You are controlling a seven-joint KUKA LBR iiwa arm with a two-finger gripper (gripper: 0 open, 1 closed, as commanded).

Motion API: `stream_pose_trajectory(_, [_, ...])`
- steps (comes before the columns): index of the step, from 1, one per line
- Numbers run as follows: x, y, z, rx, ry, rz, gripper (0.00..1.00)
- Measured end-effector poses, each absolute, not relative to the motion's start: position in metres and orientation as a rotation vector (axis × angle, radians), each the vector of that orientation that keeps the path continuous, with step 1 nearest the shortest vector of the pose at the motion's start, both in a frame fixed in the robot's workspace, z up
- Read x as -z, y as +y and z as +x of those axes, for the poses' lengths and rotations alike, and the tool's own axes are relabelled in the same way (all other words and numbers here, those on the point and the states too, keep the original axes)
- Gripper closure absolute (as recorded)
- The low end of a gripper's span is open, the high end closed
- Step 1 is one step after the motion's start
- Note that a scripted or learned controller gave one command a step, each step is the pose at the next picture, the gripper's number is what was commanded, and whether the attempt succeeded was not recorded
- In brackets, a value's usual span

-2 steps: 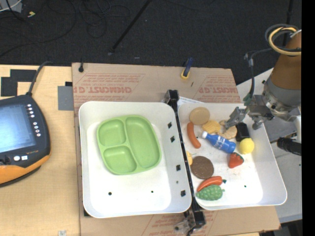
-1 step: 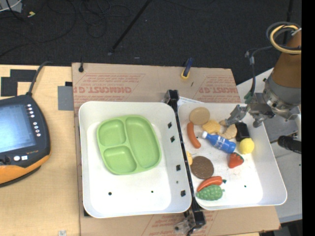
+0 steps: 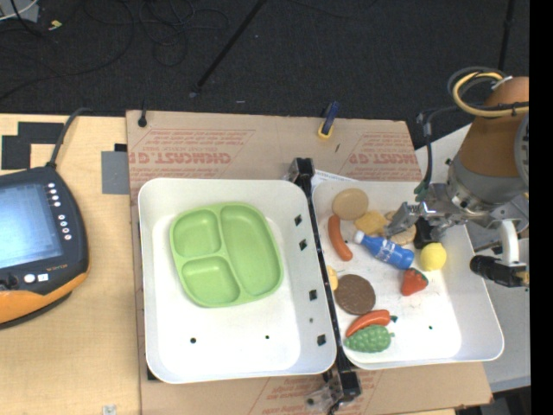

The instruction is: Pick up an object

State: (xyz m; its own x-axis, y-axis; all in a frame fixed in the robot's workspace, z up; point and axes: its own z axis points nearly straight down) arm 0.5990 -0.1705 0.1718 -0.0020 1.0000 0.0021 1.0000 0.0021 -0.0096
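the arm comes in from the right, its orange band (image 3: 497, 141) sitting above the right-hand bin (image 3: 471, 335), and the claw (image 3: 413, 219) hangs low over that bin's upper middle. i can't tell from here whether its fingers are apart or together; the metal bits blur into one another and nothing shows plainly caught between them.

just under and a little left of the claw lies a blue bottle (image 3: 386, 251) with a white cap, tilted on its side. a yellow lemon (image 3: 432, 256) sits just beside the bottle's lower end, right below the claw. a strawberry (image 3: 415, 282) lies just under the lemon. left of the claw there is a tan bun (image 3: 350, 203) and a yellow piece (image 3: 371, 223) touching the bottle's cap end. a red sausage (image 3: 340, 237) lies along the bin's left wall, a brown round patty (image 3: 355, 293) below it, then a red pepper (image 3: 369, 321) and a green bumpy thing (image 3: 370, 340) near the bottom edge, well apart from the claw.

the left bin (image 3: 160, 318) holds a green divided tray (image 3: 226, 254). a tablet-like screen (image 3: 34, 240) rests on the bench far left.
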Motion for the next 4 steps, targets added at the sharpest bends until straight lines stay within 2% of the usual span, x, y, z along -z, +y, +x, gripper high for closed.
stream_pose_trajectory(2, [-0.084, -0.167, 0.595, -0.004, -2.220, -2.214, 0.00])
stream_pose_trajectory(3, [-0.095, -0.168, 0.595, -0.006, -2.217, -2.215, 1.00])
stream_pose_trajectory(4, [-0.157, -0.167, 0.594, 0.001, -2.222, -2.222, 1.00])
